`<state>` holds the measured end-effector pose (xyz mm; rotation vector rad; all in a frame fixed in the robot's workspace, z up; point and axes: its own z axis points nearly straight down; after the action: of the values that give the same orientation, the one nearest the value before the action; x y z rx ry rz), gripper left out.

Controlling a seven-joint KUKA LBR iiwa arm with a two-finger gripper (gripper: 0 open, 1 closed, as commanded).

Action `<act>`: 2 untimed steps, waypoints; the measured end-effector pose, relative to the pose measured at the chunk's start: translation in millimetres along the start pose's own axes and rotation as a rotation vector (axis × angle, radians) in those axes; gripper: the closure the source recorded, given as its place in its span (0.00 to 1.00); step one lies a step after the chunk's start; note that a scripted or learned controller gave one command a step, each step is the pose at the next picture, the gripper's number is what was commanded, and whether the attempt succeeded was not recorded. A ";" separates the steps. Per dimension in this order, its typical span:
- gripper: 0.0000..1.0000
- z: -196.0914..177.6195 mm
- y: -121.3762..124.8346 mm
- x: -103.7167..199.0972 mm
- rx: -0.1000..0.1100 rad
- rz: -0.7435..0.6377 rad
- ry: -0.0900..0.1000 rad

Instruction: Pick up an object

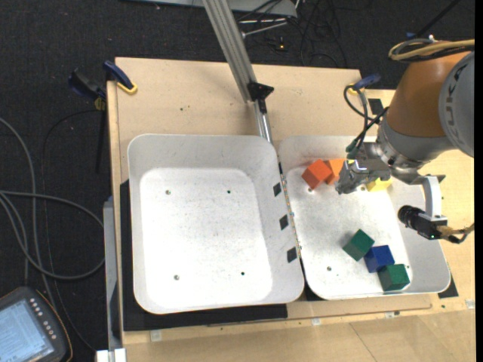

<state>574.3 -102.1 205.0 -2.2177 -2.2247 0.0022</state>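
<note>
Orange block (318, 173): lying in right bin (326, 228), toward far left corner, close to the seam between the two bins. Tilted a little against the bin's edges, one paler face turned toward the arm side.

Gripper (353, 181): down low in same bin, just beside orange block on its right, perhaps touching; contact not readable at this angle. Nothing seen held. Spread or closed: impossible to say, tips hidden under the wrist.

Yellow block (379, 185): just right of gripper, mostly covered by wrist hardware, only a sliver visible.

Arm (426, 100): reaching in from right over far right corner of bench (189, 89), orange band on top, grey wrist below. White bracket with small black unit (419, 219) hanging off wrist, above right side of bin.

Near part of right bin: green block (358, 243), blue block (379, 256) and second green block (394, 276), strung in a diagonal toward near right corner, each touching or almost touching the next. Well apart from gripper.

Left bin (204, 225): white, speckled, a few dark dots on floor. Edge-to-edge with right bin, small black tabs (284, 202) along the seam.

Elsewhere: metal strut (226, 36) slanting from top down to bench, ending just beyond the seam. Clamp (117, 74) at far left corner of bench, another clamp (367, 81) at far right. Cables (45, 202) looping over dark floor on left; screen (23, 330) at bottom left corner.
</note>
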 end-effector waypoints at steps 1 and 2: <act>1.00 -10.8 -12.0 56.9 -0.001 -0.005 0.003; 1.00 -5.6 -12.6 114.7 -0.001 -0.006 0.002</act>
<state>561.3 12.6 210.6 -2.2106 -2.2301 -0.0014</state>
